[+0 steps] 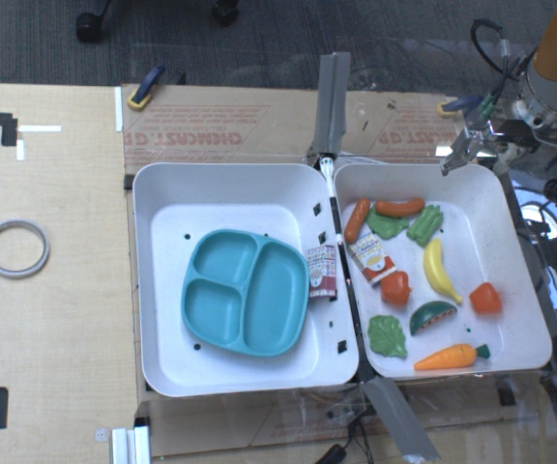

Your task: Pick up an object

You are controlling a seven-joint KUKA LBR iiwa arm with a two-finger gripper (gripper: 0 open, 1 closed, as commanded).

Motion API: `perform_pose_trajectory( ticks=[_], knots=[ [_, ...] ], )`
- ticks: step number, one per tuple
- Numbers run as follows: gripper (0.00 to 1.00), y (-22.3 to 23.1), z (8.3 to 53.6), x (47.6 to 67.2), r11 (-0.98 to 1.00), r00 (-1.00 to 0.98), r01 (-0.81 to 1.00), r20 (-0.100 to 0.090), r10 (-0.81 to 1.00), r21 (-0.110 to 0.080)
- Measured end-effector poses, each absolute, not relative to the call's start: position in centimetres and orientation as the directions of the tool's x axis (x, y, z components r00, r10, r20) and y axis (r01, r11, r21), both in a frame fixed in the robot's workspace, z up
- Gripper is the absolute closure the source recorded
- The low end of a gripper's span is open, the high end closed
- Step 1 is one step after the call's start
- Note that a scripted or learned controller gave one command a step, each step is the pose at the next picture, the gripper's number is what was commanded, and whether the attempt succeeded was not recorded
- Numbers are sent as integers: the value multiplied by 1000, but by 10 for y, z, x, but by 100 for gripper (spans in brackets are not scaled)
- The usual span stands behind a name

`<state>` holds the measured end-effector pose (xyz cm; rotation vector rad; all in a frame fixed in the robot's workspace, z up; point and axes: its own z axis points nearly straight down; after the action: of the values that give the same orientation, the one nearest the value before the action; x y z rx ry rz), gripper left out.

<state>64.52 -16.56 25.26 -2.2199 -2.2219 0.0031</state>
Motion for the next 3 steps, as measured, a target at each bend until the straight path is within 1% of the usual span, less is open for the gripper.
perform_pose_trajectory(
  ticks=[1,2,3],
  knots=[
    [0,-178,135,534,-49,49,999,0,999,-3],
    [0,-177,91,534,20,-20,1000,0,1000,-2],
    [100,-177,100,534,17,-17,1000,0,1000,-2]
  ],
)
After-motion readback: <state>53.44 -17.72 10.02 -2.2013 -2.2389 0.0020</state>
